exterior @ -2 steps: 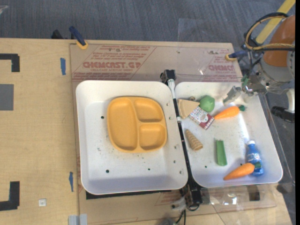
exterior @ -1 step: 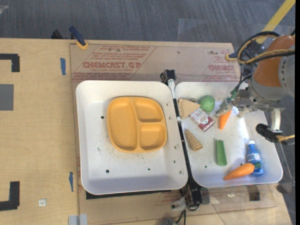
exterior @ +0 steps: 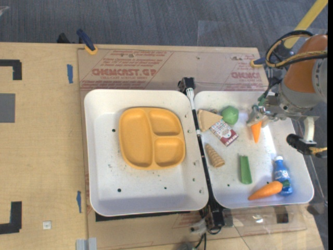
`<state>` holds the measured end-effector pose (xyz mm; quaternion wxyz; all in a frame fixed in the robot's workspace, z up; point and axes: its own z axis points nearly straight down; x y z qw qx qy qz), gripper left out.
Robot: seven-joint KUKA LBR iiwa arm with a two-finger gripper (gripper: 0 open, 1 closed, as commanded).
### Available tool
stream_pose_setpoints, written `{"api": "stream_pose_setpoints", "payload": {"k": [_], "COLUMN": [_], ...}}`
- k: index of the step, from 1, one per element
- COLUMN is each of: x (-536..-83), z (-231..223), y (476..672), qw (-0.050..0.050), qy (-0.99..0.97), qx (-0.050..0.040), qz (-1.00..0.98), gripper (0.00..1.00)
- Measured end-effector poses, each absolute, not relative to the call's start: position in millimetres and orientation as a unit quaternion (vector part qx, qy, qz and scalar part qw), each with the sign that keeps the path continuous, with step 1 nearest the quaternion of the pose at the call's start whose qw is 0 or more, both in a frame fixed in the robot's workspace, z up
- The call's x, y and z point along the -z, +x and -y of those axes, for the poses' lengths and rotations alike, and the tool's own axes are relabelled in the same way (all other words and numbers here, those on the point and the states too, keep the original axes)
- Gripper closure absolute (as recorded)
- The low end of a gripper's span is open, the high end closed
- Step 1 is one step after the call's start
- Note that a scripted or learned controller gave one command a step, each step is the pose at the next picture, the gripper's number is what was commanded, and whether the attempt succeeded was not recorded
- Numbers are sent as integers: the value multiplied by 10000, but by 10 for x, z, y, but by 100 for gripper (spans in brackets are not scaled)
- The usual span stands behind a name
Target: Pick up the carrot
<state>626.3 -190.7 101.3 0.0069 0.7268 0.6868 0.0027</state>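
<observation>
The carrot (exterior: 255,131), a short orange taper with its tip pointing toward the front of the bench, is sitting in the back right part of the right bin (exterior: 304,191). Its thick end is meeting the underside of the gripper (exterior: 258,117). The gripper's body is covering the contact, so I cannot tell whether the jaws are spread, pressed together or pinching the carrot, or whether the carrot is resting on the bin floor or hanging clear of it.

To do this step well, I judge the jaws should be closing across the thick end, square to the carrot's length, because a taper is apt to squirt out of a grip placed toward the tip. The lift should be going straight up and slowly.

The green ball (exterior: 229,114) is lying near on the carrot's left, with the red-and-white packet (exterior: 223,133) and the tan wedge (exterior: 207,120) beyond it. The waffle cone (exterior: 215,155) and the green stick (exterior: 244,169) are lying further forward. At the front, a second, longer orange carrot-shaped piece (exterior: 265,190) is touching the blue bottle (exterior: 281,176); it is well apart from the gripper.

The left bin (exterior: 99,191) is holding a yellow divided plate (exterior: 152,138), its three compartments bare.
</observation>
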Motion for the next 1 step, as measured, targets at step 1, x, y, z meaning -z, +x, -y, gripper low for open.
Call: {"api": "stream_pose_setpoints", "payload": {"k": [1], "x": [-1867], "z": [906], "y": [6693], "qw": [6], "qy": [7456], "qx": [-29], "qz": [-6664], "gripper": [100]}}
